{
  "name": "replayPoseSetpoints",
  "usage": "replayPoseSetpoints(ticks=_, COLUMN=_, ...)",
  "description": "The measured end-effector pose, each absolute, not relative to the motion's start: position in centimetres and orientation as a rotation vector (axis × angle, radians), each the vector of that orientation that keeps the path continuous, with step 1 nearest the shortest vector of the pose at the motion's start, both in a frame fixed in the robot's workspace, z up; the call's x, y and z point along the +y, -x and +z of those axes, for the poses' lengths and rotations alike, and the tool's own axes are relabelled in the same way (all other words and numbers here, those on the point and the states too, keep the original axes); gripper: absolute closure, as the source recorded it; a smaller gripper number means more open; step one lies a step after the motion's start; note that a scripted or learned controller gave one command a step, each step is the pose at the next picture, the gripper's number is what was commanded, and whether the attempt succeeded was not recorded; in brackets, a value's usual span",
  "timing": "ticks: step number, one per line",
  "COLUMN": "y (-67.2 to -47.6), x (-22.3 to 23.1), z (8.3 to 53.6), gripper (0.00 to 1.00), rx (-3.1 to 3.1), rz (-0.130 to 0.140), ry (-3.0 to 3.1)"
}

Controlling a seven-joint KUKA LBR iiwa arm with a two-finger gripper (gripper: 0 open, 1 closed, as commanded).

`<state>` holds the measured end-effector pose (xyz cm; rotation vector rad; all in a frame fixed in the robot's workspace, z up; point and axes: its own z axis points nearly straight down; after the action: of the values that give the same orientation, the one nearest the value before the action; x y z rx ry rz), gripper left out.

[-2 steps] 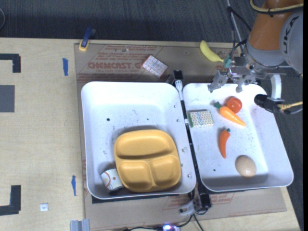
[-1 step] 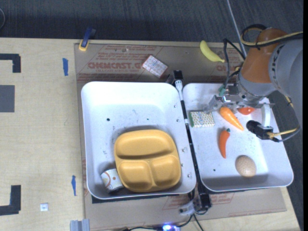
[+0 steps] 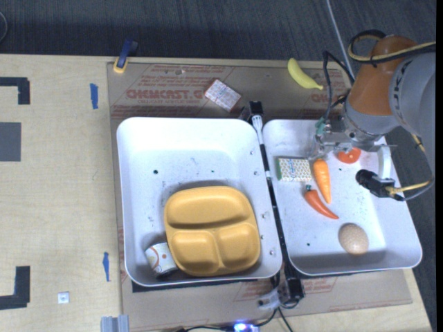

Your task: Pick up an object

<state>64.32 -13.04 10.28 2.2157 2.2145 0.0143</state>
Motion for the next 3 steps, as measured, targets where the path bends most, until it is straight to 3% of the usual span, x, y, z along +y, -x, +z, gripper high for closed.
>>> replayPoseSetpoints(ticks=1, y=-64.3, x=-13.0, z=10.3, gripper=0.0, rx=2.215, rz=0.014, ry=-2.216)
replayPoseSetpoints(ticks=2, y=-57.9, x=-11.2, z=8.9, gripper=0.0, rx=2.215, rz=0.011, ry=-2.217)
replayPoseSetpoints(ticks=3, y=-58.1, x=-11.2, z=10.1, gripper=1.0, rx=2.211, rz=0.017, ry=-2.216)
